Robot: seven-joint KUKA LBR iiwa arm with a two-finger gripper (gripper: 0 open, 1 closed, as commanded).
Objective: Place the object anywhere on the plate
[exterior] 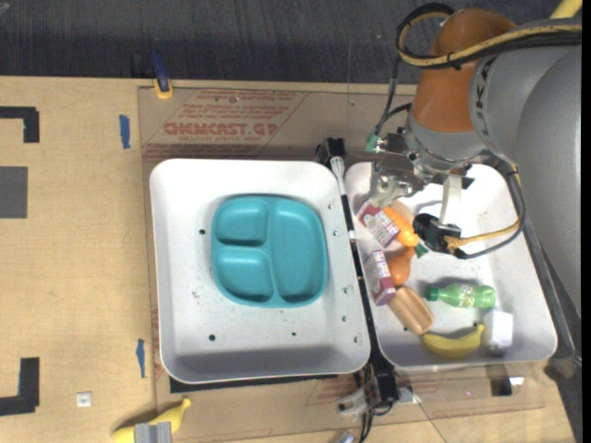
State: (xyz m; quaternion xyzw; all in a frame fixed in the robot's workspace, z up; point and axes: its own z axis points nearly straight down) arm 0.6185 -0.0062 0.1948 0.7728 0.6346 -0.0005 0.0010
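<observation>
The fingers point(382, 192) of the gripper point(416, 197) stand apart, open, with nothing clamped between them. They hang over the far part of the right bin point(531, 275), below the arm's orange band point(452, 63).

The bench under both bins is flat brown cardboard point(83, 275) with red printing beyond the left bin. It carries blue tape strips point(125, 130) and black corner marks point(28, 123) well to the left of the fingers. Dark floor point(231, 17) runs along the far edge.

The teal plate point(271, 249) has three compartments and lies in the left bin point(175, 321), well to the left of the fingers and across the two bins' touching rims.

The loose things lie in the right bin, and which of them is the task's object cannot be told. Just beneath the fingers are an orange piece point(399, 224) and a printed packet point(374, 220), touching each other. A second packet point(379, 268) and a brown roll point(413, 310) follow nearer the camera. A green bottle point(462, 295) lies on its side to the right of these. A banana point(454, 341) and a white block point(500, 326) sit at the near wall, farthest from the fingers.

A black and yellow fitting point(434, 232) on a yellow cable point(489, 238) hangs just beside the orange piece, partly covering the pile.
</observation>
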